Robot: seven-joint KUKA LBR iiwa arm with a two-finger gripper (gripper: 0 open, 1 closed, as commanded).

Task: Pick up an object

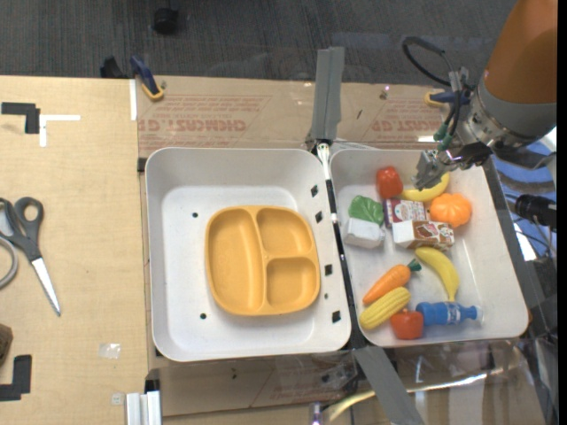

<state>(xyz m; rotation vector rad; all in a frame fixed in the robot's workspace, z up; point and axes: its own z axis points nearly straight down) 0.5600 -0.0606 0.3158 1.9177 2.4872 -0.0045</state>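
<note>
The small banana [431, 189] at the far end of the right bin [505, 273] is looking like the likeliest target, since the end effector [431, 168] is hanging just above it, with the dark fingers seeming to be touching its upper curve. How far apart those fingers are standing is something I cannot tell from this slant, and nothing is plainly sitting between them, so I am not counting the banana as held. Taking the banana as the landmark: an orange fruit [451, 209] is lying just beside it toward the near side, a red pepper-like piece [388, 182] is resting close on its left, and a small printed carton [416, 222] is sitting just in front of it. Further from the banana, a larger banana [441, 270], a carrot [387, 282], a corn cob [384, 308], a tomato [407, 324] and a blue bottle [447, 313] are crowding the near end. What may be going wrong here is a grip closing on the curved tip and sliding off, or the fingers catching the orange fruit or the bin's far wall as they are descending. Well away from the banana, a yellow divided plate [262, 259] is lying in the left bin [177, 237], and scissors [34, 246] are resting on the bench [71, 343].
</note>
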